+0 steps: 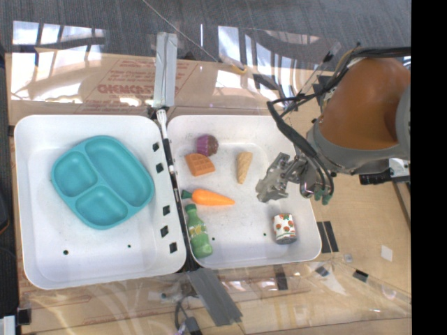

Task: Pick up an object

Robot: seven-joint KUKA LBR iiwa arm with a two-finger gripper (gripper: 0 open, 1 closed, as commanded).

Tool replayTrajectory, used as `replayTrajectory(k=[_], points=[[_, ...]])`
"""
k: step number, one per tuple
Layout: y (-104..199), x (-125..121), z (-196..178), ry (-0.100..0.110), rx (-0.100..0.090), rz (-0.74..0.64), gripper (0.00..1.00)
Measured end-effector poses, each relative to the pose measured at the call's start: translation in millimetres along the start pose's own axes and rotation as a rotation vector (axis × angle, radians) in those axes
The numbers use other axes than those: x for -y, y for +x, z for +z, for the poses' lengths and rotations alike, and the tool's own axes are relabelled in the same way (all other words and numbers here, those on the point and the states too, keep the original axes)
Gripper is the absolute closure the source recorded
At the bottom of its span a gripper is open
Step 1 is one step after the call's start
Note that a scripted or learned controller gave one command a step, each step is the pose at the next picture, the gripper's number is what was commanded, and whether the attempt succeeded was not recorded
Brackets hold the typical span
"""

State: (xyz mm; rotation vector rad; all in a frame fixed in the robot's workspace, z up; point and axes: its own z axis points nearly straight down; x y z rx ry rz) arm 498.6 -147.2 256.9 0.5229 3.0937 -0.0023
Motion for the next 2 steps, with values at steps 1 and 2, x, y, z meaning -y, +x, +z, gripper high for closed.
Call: replayTrajectory(k=[1,2], points=[[-12,39,-9,0.0,0.0,-0.161,1.0],[-1,67,-14,0.0,-0.004,-0.243,1.0]])
